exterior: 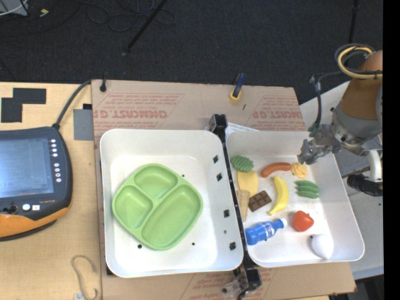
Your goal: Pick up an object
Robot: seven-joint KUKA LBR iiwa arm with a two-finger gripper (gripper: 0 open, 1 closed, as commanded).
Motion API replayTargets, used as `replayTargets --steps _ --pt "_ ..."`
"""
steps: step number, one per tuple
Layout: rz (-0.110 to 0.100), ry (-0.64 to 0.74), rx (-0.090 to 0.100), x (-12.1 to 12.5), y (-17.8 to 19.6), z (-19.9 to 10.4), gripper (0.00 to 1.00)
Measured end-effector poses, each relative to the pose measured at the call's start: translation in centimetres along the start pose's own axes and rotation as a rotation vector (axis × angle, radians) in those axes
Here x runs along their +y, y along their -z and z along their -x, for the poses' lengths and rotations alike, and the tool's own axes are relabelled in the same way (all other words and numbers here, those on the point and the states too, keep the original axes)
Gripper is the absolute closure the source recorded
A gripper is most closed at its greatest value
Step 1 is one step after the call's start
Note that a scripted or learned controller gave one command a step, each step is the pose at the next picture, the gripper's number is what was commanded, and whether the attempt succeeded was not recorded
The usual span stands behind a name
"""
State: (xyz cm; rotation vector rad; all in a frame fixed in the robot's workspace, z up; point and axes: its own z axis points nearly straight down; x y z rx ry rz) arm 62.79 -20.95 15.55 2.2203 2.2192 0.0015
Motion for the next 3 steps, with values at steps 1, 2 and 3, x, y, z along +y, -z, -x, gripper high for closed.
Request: replayTargets --steps 1,2,3 --pt "-0.001 0.002 0.000 -0.3 4.3 -0.3 1.00" --pt "-0.001 0.001 0.000 -0.3 7.4 -0.1 1.00" --pt "-0.004 0.005 0.004 0.0 8.2 -5.9 1.00"
